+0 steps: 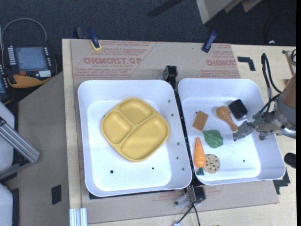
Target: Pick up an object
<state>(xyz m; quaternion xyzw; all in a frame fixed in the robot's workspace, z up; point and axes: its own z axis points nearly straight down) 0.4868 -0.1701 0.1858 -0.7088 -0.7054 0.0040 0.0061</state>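
Yellow plate: 1 | right bin: 6 items | hand above

Tabletop is carrying two white bins side by side: left bin lying just left of the centre divider, right bin lying just right of it.

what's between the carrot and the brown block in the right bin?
Bare white bin floor between the carrot and brown block in the camera view; the green leaf sits just right of that gap.
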